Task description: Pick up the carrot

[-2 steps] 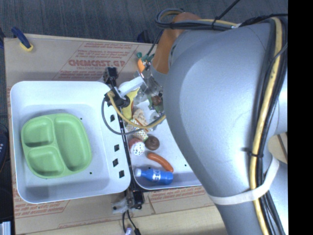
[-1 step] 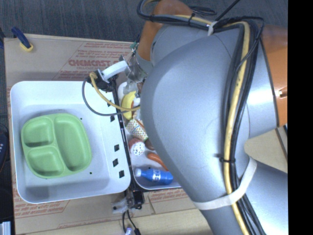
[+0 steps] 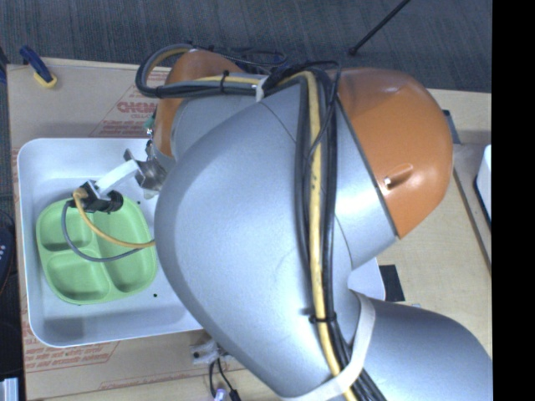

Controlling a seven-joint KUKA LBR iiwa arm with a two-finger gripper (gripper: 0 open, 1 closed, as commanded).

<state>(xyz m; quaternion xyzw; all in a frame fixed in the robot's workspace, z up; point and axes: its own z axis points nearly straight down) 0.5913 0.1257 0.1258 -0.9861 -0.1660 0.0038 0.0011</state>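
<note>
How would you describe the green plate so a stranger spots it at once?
Find the white bin on the view's left, beside the grey arm. In it lies the green plate, moulded into compartments, against plain white.

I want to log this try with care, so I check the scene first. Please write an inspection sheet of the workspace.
surface: white bin on a brown bench with red print.
job's things: nothing seen; the arm covers much of the bench.
clutter: green divided plate in the bin; small blue and yellow thing at the bench's far left edge.
grippers: gripper above the bin's far side, beside the plate.
cables: yellow and black cables run along the arm.
surroundings: dark carpet; thin black rod at the top right.
</note>
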